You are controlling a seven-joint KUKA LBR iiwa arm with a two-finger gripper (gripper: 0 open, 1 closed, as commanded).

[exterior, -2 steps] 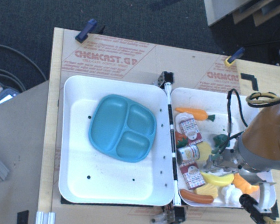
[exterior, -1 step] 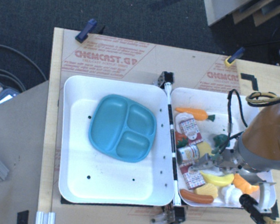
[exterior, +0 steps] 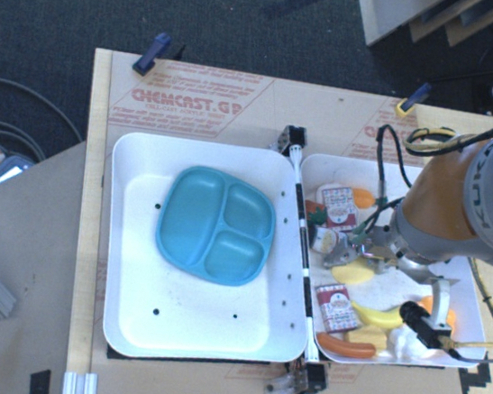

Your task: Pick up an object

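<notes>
Gripper [exterior: 355,244] low in right bin [exterior: 341,170], amid toy food.
Open or closed: can't tell. Banana [exterior: 375,315] at its 5 o'clock; blue plate [exterior: 216,225], left bin [exterior: 130,248], 9 o'clock.

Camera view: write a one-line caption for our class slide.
KUKA arm hovers over the right bin of toy food; a blue divided plate lies in the left bin.

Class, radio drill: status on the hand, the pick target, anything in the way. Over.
Hand down in right bin, hold unconfirmed. Target unclear: banana, sausage, red packet all lying nearby. Arm covers part of bin.
</notes>
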